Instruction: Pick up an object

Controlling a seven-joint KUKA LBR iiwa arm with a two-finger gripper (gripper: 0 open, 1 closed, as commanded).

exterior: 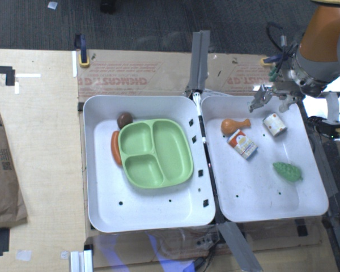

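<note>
Camera view: right bin point(311, 200) holds four things: chicken drumstick point(236, 124), small carton point(242, 144), can point(274, 124), green leaf point(287, 171). Released hand point(275, 98) hovers at upper right, beside the can.

white bins point(102, 208); pale green tray point(156, 152); orange sausage point(115, 147) and brown ball point(124, 119) beside tray; orange drumstick point(235, 125); red-white box point(242, 144); green leaf point(287, 171).

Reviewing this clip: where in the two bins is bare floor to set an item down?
Left bin: the near strip below the green tray. Right bin: the near-left floor, left of the green leaf. Crowded: the far end around the orange drumstick, carton, can and gripper.
</note>
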